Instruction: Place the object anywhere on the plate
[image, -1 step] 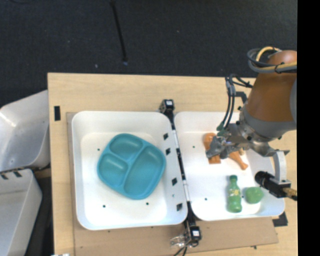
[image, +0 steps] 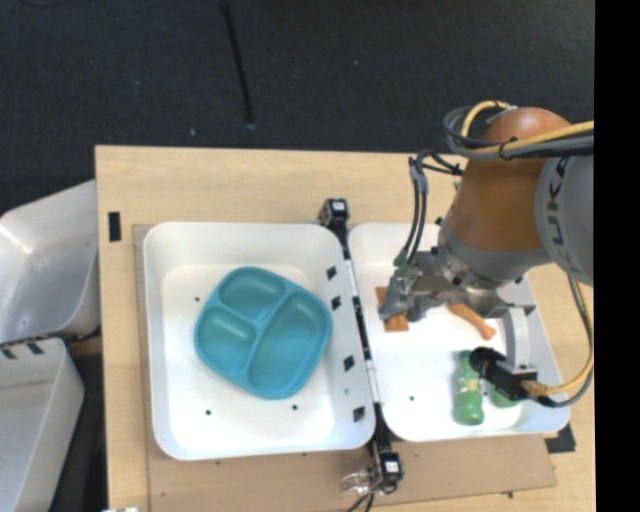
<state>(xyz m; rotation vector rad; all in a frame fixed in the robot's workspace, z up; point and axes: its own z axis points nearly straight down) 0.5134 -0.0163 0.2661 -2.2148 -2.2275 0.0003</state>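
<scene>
Turquoise and smooth, the plate (image: 263, 331) is a rounded, three-compartment dish lying flat in the middle of the left bin (image: 160, 420), whose white walls are shallow and glossy. In the right bin (image: 420, 425), the gripper (image: 403, 303) hangs low near the left wall over a small orange object (image: 397, 322); whether it is open or closed cannot be told. A thin orange strip (image: 472, 318) lies near the bin's right side, and a green, bottle-shaped toy (image: 467, 395) rests toward its front right corner.
</scene>
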